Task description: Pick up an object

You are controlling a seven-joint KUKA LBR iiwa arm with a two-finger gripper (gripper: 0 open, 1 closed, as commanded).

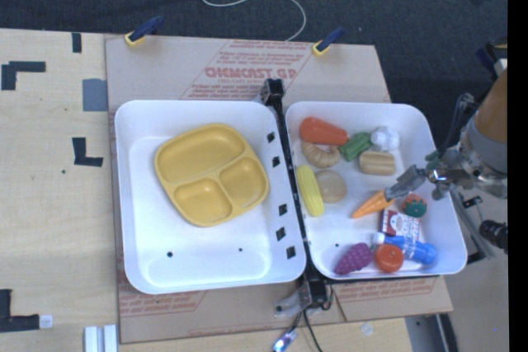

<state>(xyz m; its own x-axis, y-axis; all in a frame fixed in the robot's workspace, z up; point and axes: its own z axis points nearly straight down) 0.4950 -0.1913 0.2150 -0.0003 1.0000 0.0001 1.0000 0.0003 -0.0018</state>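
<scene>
Gripper (417, 177), fingers spread and holding nothing, hangs at three o'clock in the right bin (412, 113), poised to reach; next it must drop onto the carrot (370, 204) just beside it.

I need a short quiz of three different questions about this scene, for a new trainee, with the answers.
1. True or false: the yellow three-compartment plastic plate lies in the left white bin.
2. Which toy lies nearest the divider in the right white bin: A) purple grape bunch, B) yellow corn cob, C) orange carrot?
3. Fill in: the gripper hovers over the ____ bin.

Key: 1 true; 2 B; 3 right.
</scene>
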